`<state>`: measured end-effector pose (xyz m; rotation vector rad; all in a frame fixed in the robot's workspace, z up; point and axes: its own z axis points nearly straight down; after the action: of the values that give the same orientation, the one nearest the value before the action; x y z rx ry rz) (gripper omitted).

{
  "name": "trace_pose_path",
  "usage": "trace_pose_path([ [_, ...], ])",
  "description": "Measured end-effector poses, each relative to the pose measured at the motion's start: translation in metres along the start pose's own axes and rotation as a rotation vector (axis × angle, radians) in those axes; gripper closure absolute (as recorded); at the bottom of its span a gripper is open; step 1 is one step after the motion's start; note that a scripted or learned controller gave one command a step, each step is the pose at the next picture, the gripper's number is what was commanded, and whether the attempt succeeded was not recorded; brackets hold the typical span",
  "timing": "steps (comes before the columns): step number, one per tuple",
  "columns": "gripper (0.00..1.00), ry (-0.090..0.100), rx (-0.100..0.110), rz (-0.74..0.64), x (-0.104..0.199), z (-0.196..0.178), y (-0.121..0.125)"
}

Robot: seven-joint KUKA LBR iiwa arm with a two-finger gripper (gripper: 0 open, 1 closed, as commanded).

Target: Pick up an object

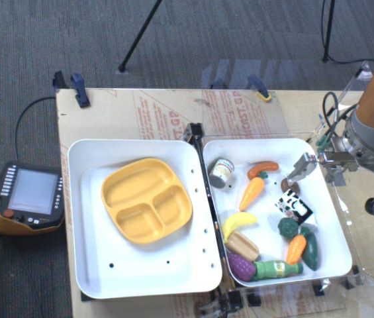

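The jaws hung at the right bin's far edge; whether they were parted I could not tell. Toy food lay below, a carrot and sausage nearest, perhaps the target.

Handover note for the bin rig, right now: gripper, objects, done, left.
Gripper: low over the right bin, upper right part, nothing seen between its fingers.
Objects in right bin: can, sausage, carrot, banana, black-and-white block, broccoli, hot dog, green bottle.
Left bin: yellow divided plate.
Done: nothing picked.
Left: grasp and lift one object; the block is nearest.
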<state>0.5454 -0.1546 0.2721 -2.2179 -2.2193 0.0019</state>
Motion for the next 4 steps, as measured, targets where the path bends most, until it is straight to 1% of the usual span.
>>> trace_pose_path([
  [1, 0.0, 0.003, 0.013, 0.1, -0.001, 0.11, 0.034],
  [2, 0.0, 0.0, -0.004, 0.376, 0.019, 0.171, 0.074],
  [3, 1.0, 0.002, 0.001, 0.373, 0.02, 0.163, 0.074],
  [4, 1.0, 0.003, -0.014, 0.456, 0.084, 0.008, 0.052],
])
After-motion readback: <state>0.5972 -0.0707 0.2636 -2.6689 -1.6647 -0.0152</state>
